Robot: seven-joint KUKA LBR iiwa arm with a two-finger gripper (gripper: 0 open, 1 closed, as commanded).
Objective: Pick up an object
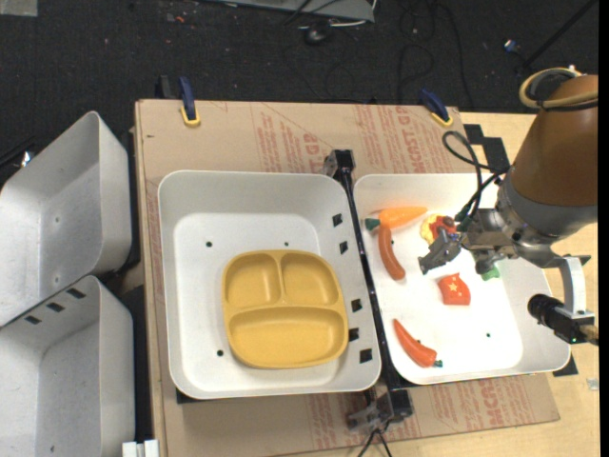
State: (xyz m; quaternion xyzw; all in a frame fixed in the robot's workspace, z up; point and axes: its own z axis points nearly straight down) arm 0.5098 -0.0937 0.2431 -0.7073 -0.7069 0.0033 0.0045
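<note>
The right bin [514, 355] holds toy food: an orange carrot [403, 216], a reddish sausage [390, 254], a red strawberry-like piece [455, 290], a red chili pepper [415, 343] and a small yellow-red item [441, 226] partly hidden by the arm. My gripper [440, 253] hovers over the bin's middle, pointing left, just above the red piece and right of the sausage. Nothing shows between its dark fingers.
The left bin [181, 284] holds a yellow divided tray [284, 308]. A black divider [357, 255] runs between the bins. Two spare white bins [57, 255] stand off the bench at the left. A green bit [490, 272] peeks out under the wrist.
</note>
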